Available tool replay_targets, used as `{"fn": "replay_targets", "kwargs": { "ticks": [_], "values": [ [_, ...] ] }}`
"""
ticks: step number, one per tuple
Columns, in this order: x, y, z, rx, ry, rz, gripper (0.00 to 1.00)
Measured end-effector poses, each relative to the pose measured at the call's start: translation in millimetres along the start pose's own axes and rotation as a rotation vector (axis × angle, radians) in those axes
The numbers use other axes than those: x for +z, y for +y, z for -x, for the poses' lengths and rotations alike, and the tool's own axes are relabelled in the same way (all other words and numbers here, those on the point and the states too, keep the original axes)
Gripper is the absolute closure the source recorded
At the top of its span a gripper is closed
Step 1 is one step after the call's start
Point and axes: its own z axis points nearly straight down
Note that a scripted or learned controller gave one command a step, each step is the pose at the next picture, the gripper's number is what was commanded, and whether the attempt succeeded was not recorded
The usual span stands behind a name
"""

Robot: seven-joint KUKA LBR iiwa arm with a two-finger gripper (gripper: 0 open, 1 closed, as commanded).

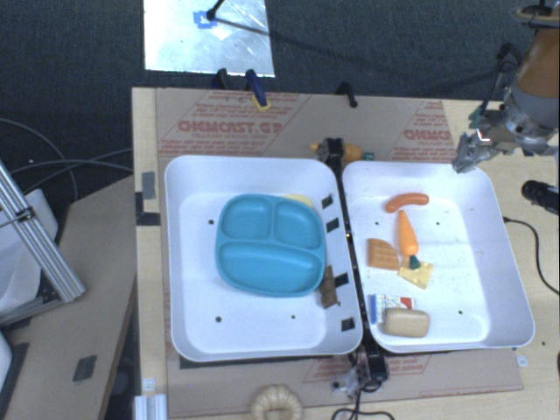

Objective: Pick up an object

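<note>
Bench (219, 116): a board with red printed lettering carried two shallow white bins side by side, their inner walls meeting near the middle.
Left bin (188, 261): it held a blue divided plate (269, 243) lying flat near its centre; a pale yellow thing peeked out from behind the plate's far edge, and a small brown piece (328, 291) lay by the plate's near right corner, close to the bin's right wall.
Right bin (490, 261): all the loose food toys lay in its left half, the right half of its floor bare.
Arm (538, 77): grey with an orange band, it reached in from the right and hung over the bench just beyond the right bin's far right corner.
Gripper (466, 160): it pointed down at the far right rim of the right bin; whether its fingers were apart or together I cannot tell, and nothing was seen in them.
Bread roll (406, 323): tan, at the near edge of the right bin, touching a small red, white and blue packet (391, 303); well apart from the gripper.
Sausage (407, 201): orange-red, near the far edge, the closest toy to the gripper, lying to its left and nearer the camera.
Carrot (407, 233): orange with a green tip, just below the sausage.
Toast piece (382, 254): brown, beside the carrot's left.
Cheese wedge (417, 275): pale yellow, at the carrot's green end.
</note>
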Motion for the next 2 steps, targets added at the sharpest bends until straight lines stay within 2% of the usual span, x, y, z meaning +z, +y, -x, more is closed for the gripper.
{"fn": "replay_targets", "kwargs": {
  "ticks": [1, 2],
  "values": [
    [-10, -13, -48, -0.004, 0.002, -0.003, 1.00],
    [1, -30, -95, -0.003, 0.003, -0.005, 1.00]
  ]
}}
